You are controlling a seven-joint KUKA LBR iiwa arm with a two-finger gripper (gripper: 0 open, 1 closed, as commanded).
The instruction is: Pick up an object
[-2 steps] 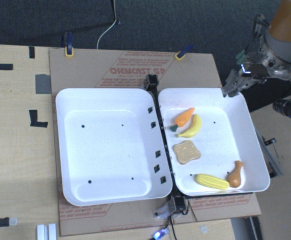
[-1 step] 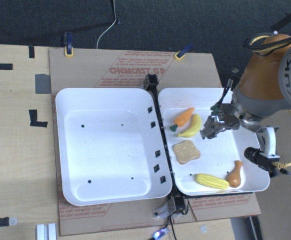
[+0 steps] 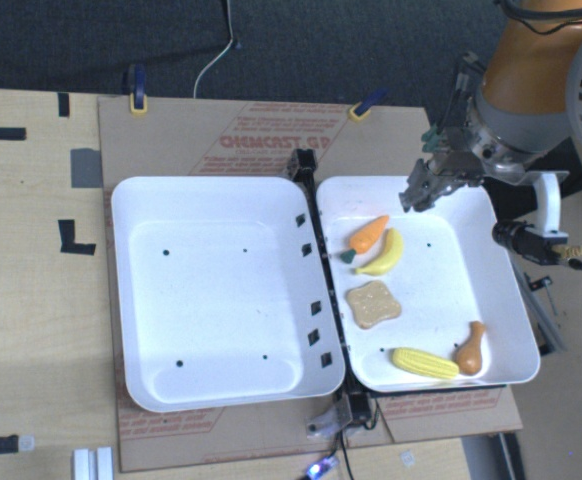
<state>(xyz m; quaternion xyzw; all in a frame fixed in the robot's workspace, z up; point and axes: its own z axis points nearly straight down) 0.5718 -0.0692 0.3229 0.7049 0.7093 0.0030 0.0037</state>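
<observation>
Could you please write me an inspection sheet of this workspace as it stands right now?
Surface: bench with a cardboard sheet under two white bins, left bin and right bin.
Job's things: in the right bin, carrot, banana, bread slice, corn cob, chicken leg.
Clutter: black tape marks on the bench; clamps on the cardboard's far edge.
Gripper: gripper over the right bin's far edge, holding nothing that can be seen.
Cables: white cable trailing down the dark backdrop to the bench.
Surroundings: dark backdrop behind the bench.
</observation>
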